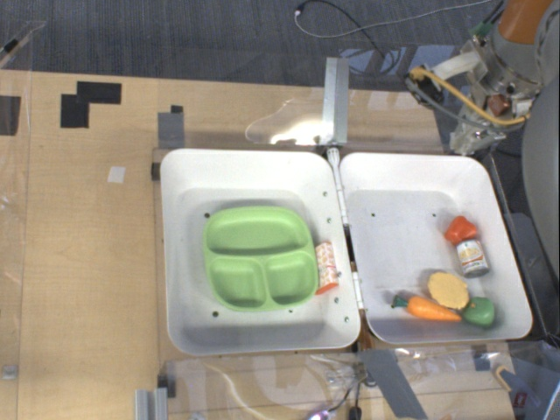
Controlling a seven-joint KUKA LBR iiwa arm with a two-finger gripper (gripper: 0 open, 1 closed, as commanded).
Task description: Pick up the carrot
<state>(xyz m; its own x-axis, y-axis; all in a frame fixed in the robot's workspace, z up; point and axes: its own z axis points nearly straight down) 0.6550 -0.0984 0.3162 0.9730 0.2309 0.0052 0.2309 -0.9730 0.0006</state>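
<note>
Orange carrot (429, 309) untouched in right bin (411, 234); claw (477, 134) state unclear, above bin.

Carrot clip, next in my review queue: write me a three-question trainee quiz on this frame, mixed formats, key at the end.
1. True or false: the carrot lies in the left bin.
2. Multiple choice: what touches the carrot's upper side? A) green divided tray B) tan round cookie C) red-capped bottle
3. Fill in: the gripper is above the right bin's ____ corner.

Key: 1 false; 2 B; 3 far right.
</note>
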